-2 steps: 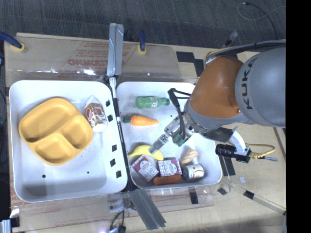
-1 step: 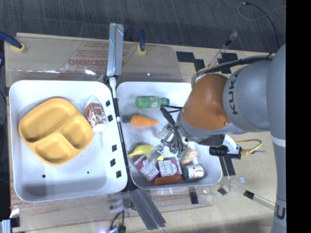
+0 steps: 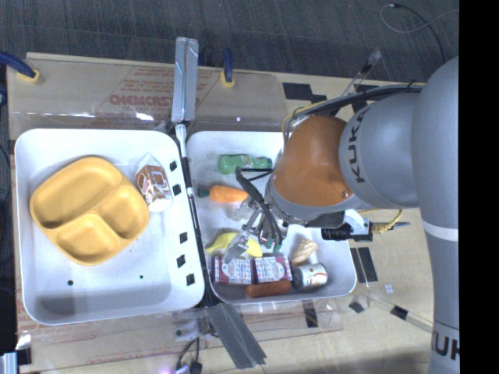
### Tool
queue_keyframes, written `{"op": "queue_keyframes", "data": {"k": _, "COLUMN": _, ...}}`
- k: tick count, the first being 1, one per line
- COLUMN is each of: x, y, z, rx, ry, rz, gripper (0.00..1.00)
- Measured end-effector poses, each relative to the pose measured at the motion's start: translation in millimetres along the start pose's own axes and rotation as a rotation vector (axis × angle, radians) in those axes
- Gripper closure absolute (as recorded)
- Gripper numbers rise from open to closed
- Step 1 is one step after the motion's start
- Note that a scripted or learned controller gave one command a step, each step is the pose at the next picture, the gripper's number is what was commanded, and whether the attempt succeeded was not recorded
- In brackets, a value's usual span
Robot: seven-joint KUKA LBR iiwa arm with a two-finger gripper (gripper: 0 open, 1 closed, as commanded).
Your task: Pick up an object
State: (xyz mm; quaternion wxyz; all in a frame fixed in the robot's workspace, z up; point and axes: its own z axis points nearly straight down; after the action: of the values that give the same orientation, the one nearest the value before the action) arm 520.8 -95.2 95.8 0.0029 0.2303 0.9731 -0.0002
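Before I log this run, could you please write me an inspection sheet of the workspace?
Surface: two white bins, left bin and right bin, on a bench.
Job's things: carrot, green bottle, two cartons, can, sausage in the right bin.
Clutter: yellow tray and a packet in the left bin.
Grippers: gripper low over the right bin's items.
Cables: cable on the floor.
Surroundings: dark carpet.

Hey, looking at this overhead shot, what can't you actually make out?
- Gripper: open or shut is unclear among the clutter.
- Green bottle: right end hidden behind the arm.
- Two cartons: print too small to read.
- Right bin: far corner covered by the arm.
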Motion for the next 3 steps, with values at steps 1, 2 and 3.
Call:
{"op": "queue_keyframes", "data": {"k": 1, "x": -32, "y": 15, "z": 3, "rx": 0.001, "ry": 0.004, "rz": 0.093, "gripper": 0.0}}
{"op": "queue_keyframes", "data": {"k": 2, "x": -32, "y": 15, "z": -7, "rx": 0.001, "ry": 0.004, "rz": 0.089, "gripper": 1.0}}
{"op": "queue_keyframes", "data": {"k": 3, "x": -31, "y": 68, "z": -102, "rx": 0.002, "ry": 0.005, "rz": 0.179, "gripper": 1.0}}
